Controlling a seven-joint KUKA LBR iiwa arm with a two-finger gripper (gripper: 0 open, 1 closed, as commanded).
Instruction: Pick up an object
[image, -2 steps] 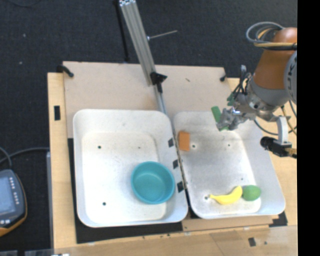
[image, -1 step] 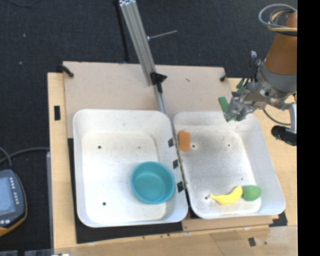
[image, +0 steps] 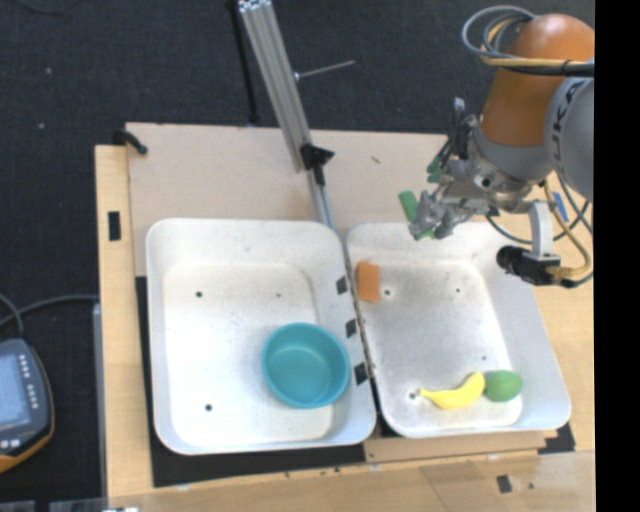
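The grey arm with its orange band (image: 530, 75) reaches in from the right, and its two-finger gripper (image: 432, 222) hangs above the far edge of the right-hand shallow white bin (image: 520, 330). Whether the claw is open or closed cannot be told from this slant, since the tips are small and dark against the wrist hardware. A small green piece (image: 408, 205) shows just beside the gripper on its left; whether it is a held thing or part of the tool is unclear.

Inside the right bin, a small orange block (image: 368, 282) lies against the left wall near the far corner. A yellow banana-shaped toy (image: 453, 394) lies at the near side, with a round green fruit-like object (image: 503, 385) touching its right end.

In the left white bin (image: 190, 290), a round teal plastic bowl (image: 305, 364) sits upright near the near right corner.

A slanted grey metal rail (image: 285, 90) runs from the far edge down to the gap between the bins.
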